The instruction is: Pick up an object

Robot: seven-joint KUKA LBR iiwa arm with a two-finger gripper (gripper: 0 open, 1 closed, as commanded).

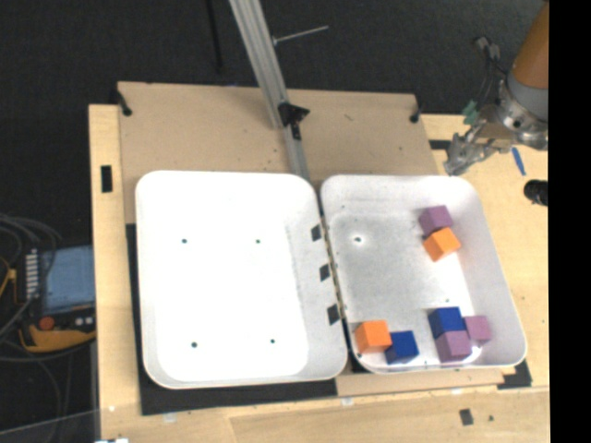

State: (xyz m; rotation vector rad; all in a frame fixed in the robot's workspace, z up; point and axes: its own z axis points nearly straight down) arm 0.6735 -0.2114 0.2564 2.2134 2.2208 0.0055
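Overhead, the camera view showed the grey arm with its orange band (pixel 528 58) at the far right, with the two-finger gripper (pixel 459 158) hanging just beyond the far right corner of the right shallow white bin (pixel 388 212), over the wooden bench (pixel 277 137). Whether its fingers were apart or closed could not be told, and nothing was seen between them.

In the right bin, a purple cube (pixel 435 219) sat toward the far right, with an orange cube (pixel 443 244) touching its near side. Along the near edge lay a second orange cube (pixel 374 335) touching a blue cube (pixel 402 346), and to the right a cluster: a larger blue cube (pixel 446 321), a purple cube (pixel 453 344) just in front of it, and a pale purple cube (pixel 477 329) beside them.

The left shallow white bin (pixel 226 275) lay alongside, touching the right one.
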